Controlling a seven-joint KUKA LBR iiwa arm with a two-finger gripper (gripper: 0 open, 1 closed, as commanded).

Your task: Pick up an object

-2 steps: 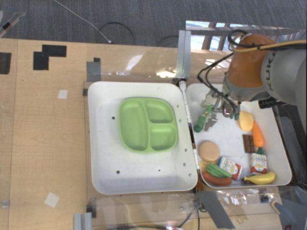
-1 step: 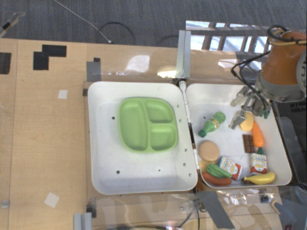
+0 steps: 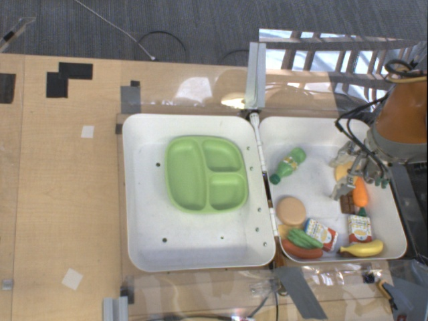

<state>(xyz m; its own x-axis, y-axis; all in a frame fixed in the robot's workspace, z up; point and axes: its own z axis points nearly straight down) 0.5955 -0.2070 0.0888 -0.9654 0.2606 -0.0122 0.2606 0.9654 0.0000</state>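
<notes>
— Gripper is down in the right bin, over by its right-hand side, and from where I stand I can't tell how it's set. Can you?

— No. There's a lot of metal and cable bunched at the wrist. It sits right against that orange carrot, with something pale yellow just to its left, but I wouldn't say it has either one.

— So what's it going for?

— My guess is the carrot, since it's closest. Any object would do, though. The green bottle lies tilted, well apart from the rest, in the open part of the bin. That looks the easiest to me.

— And the pile at the front?

— Crowded. Round tan bun, a small carton beside it, a red sausage under those, a banana along the front wall, and a red-labelled packet just above the banana. Things touch there.

— How would you do it well, then?

— Come straight down and centred on the carrot, closing across its narrow width, not along it. Keep clear of the packet below it. Lift slowly and check something actually comes up.

— And the left bin?

— Just the green divided plate, lying flat. Hard to pinch, I'd think.
</notes>
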